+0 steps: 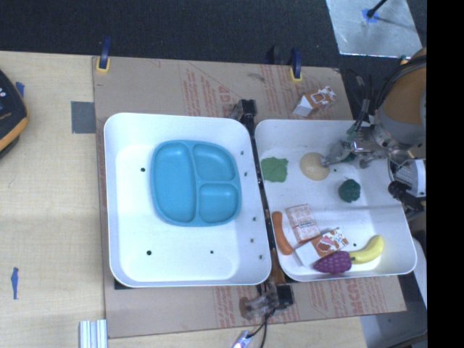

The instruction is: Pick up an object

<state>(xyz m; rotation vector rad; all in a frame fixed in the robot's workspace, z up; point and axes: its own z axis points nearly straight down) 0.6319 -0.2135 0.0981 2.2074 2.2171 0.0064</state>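
The right bin [406, 227] holds several small objects. A beige round piece [314, 166] lies by a flat green piece [274, 168]. A dark green ball [349, 190] sits to the right of them. Nearer the front lie an orange sausage [281, 233], two snack packets [301, 222] [330, 241], purple grapes [333, 262] and a banana [368, 251]. My gripper [337, 156] hangs low over the bin's back right part. Its tip is just right of the beige piece, and I see nothing held in it.
The left bin [127, 252] holds a blue divided plate [196, 181]. Another snack packet [315, 101] lies on the cardboard behind the right bin. The arm with its orange band [402, 96] and cables crowds the right bin's far right edge.
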